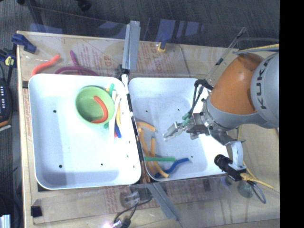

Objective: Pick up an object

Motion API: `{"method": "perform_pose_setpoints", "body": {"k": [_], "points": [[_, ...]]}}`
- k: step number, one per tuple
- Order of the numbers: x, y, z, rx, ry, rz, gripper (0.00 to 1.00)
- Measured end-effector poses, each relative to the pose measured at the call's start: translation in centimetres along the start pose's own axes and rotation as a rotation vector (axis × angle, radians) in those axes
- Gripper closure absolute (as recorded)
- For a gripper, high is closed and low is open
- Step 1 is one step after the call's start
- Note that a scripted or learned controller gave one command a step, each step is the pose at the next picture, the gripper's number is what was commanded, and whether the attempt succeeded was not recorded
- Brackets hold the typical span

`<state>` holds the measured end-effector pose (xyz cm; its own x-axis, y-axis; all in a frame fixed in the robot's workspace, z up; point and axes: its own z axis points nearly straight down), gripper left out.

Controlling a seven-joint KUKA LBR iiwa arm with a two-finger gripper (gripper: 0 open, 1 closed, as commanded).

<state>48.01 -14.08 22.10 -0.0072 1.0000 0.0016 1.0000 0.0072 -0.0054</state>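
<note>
the grey arm (247, 99) reaches in from the right, its hand (172, 131) angled down-left, fingers slightly parted, nothing between them.

Wooden bench (190, 56), two white bins (47, 175) (161, 91), orange strip (45, 64)

The arm (256, 96) is a thick, rounded grey body with a broad glossy orange band above the wrist and dark "KUKA" lettering on the grey shell. Thin black cables loop along its side. The claw (173, 131) is slim, silvery metal with small green accents near its base.
</note>
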Motion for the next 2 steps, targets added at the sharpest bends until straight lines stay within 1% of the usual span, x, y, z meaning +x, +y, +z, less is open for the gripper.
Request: {"method": "perform_pose_setpoints", "body": {"k": [1, 2], "points": [[2.29, -0.19, 12.74, -0.012, -0.014, -0.027, 0.0], [2.69, -0.13, 11.8, -0.007, -0.005, -0.038, 1.0]]}}
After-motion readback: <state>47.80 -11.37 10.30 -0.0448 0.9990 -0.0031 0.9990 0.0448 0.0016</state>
